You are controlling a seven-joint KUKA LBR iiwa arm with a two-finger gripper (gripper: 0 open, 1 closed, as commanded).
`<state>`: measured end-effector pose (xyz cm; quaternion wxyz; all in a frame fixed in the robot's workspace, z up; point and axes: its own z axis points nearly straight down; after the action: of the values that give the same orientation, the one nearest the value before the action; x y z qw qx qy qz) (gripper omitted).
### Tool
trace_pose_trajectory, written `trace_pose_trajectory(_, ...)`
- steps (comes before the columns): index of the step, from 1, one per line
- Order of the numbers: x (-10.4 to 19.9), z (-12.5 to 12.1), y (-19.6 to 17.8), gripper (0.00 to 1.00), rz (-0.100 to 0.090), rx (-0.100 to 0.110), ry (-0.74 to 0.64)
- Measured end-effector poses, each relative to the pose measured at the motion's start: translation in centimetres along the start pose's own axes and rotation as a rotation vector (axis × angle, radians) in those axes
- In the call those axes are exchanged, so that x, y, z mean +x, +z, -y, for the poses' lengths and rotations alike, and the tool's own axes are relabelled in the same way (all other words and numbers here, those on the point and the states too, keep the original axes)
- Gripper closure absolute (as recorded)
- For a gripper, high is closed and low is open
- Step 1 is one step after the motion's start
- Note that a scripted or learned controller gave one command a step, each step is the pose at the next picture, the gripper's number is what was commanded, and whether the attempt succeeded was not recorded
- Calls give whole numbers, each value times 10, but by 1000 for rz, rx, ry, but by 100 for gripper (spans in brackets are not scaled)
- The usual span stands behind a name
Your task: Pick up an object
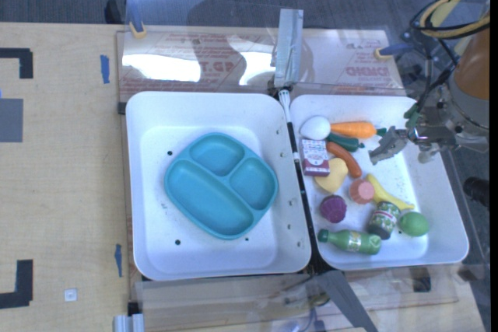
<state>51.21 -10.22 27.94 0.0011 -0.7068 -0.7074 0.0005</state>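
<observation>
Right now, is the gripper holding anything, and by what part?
Nothing is held. The gripper hangs open over the right bin, right of the carrot, with nothing between its fingers.

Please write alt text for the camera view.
The tool hovers above toy food in the right bin, near a carrot. The left bin holds a blue divided plate.

— Where does the camera sit?
— Fixed above the worktop [54,167], looking down at a slant, far enough to take in both bins [148,120]; the arm [467,82] enters from the right.
</observation>
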Motion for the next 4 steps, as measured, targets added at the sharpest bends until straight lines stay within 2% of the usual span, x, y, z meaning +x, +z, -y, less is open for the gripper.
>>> trace_pose_trajectory(1, -26, -60, 160, 0, -2, 11, -50)
trace_pose_trajectory(2, -35, -73, 190, 0, 1, -8, 2)
trace_pose_trajectory(3, -34, -74, 180, 100, 1, -11, 2)
trace_pose_trajectory(4, -37, -62, 187, 100, 0, 0, 372)
